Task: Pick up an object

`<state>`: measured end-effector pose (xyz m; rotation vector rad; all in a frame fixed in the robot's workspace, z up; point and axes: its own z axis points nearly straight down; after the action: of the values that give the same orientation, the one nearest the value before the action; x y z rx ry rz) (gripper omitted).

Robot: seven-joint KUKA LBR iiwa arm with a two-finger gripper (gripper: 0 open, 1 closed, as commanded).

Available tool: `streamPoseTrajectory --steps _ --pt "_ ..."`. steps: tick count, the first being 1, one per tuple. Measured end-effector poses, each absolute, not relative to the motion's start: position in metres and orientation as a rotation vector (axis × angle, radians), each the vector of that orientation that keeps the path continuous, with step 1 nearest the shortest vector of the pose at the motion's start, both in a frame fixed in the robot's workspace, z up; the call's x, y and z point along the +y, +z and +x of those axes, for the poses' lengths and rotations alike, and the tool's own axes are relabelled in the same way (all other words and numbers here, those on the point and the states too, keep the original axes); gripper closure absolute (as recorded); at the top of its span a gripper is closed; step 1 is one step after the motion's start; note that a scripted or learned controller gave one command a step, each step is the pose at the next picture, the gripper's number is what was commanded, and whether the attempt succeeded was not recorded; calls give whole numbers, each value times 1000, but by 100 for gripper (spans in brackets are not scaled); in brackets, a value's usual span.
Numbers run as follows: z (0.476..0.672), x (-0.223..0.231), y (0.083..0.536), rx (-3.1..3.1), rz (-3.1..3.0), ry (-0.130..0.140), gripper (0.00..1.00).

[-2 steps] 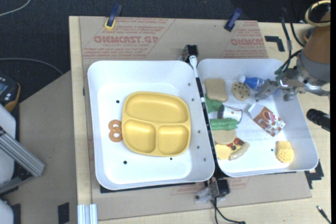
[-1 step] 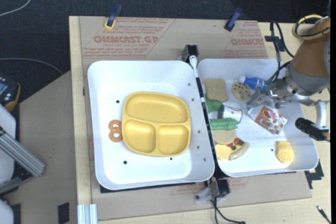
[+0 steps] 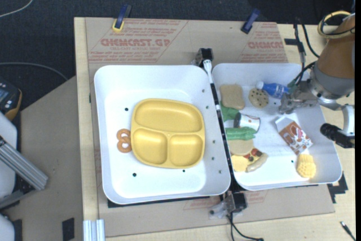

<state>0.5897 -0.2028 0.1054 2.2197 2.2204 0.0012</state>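
Note:
The right bin (image 3: 333, 158) holds several toy foods. At its back lie a tan bread slice (image 3: 232, 96), a chocolate-chip cookie (image 3: 259, 98) and a blue bottle (image 3: 274, 89). Further forward are a small white can (image 3: 247, 121), a green pea pod (image 3: 240, 134), a brown-and-white packet (image 3: 294, 136) and a yellow bumpy piece (image 3: 306, 165). My gripper (image 3: 287, 103) comes in from the right and hangs low in the bin. It is just right of the blue bottle and above the packet. Nothing shows in its grasp.
The left bin (image 3: 107, 121) carries a yellow divided tray (image 3: 168, 132) with an orange pretzel (image 3: 123, 140) beside its left edge. At the right bin's front left lie a yellow cheese wedge (image 3: 239, 164) and a sausage piece (image 3: 258, 161). The arm's grey body (image 3: 337, 68) overhangs the bin's right side.

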Motion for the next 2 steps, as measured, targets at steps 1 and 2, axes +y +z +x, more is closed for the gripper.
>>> streamPoseTrajectory --steps 1,2 --pt "583 -210 159 2217 2219 2 100" --pt "585 -215 204 2217 2216 3 100"
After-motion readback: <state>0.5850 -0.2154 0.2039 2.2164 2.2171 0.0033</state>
